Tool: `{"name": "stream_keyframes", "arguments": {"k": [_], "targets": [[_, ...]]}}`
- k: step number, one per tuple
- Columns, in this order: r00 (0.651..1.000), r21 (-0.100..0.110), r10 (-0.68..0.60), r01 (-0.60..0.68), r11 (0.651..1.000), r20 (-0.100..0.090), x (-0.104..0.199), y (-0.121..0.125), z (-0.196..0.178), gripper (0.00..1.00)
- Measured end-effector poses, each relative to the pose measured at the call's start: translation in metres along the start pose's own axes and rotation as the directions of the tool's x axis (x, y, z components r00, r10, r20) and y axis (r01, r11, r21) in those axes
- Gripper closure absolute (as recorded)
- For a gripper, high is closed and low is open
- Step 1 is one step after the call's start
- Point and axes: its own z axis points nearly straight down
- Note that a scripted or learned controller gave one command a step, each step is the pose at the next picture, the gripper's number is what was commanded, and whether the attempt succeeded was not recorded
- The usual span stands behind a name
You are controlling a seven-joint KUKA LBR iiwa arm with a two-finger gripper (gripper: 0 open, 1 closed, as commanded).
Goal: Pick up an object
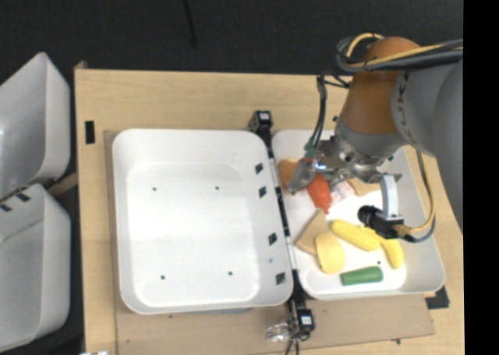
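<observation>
Orange-red object [320, 194] just beside gripper [313, 168], right-hand bin [422, 253]

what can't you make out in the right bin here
Camera view:
- gripper: blurred, partly under the arm; any grasp is unclear.
- red-orange object: upper end hidden by the gripper.
- brown object by the bin wall: too blurred to identify.
- right bin: far part covered by the arm.

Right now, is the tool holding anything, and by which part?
Cannot be told. The tool is down at the upper end of the orange piece in the right bin, but any contact is hidden.
</observation>
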Motion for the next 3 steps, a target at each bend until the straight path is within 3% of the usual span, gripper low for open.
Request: {"name": "stream_keyframes", "arguments": {"k": [1, 2, 3], "targets": [[1.000, 0.002, 0.003, -0.003, 1.000, 0.002, 0.030, -0.018, -0.010, 1.00], [1.000, 0.001, 0.001, -0.001, 1.000, 0.002, 0.091, 0.012, 0.006, 1.00], [1.000, -0.012, 0.009, -0.009, 1.000, 0.004, 0.057, -0.002, -0.121, 1.00]]}}
